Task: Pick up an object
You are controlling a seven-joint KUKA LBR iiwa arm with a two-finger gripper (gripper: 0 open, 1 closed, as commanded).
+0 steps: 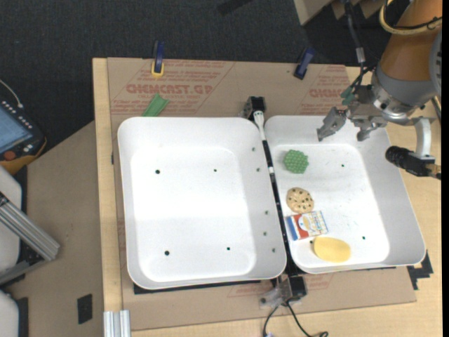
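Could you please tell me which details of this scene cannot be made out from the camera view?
- The print on the small red, white and blue packet is too small to read.
- Its lower right corner is covered by the yellow oval object.
- The grey arm with the orange band is cut off by the top and right edges.
- The green bumpy round object is too small to identify.

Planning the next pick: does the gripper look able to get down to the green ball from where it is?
Probably yes. The gripper hangs open over the right bin, and the green ball lies apart from the cookie, with nothing above it. The bin wall beside it may crowd one finger.
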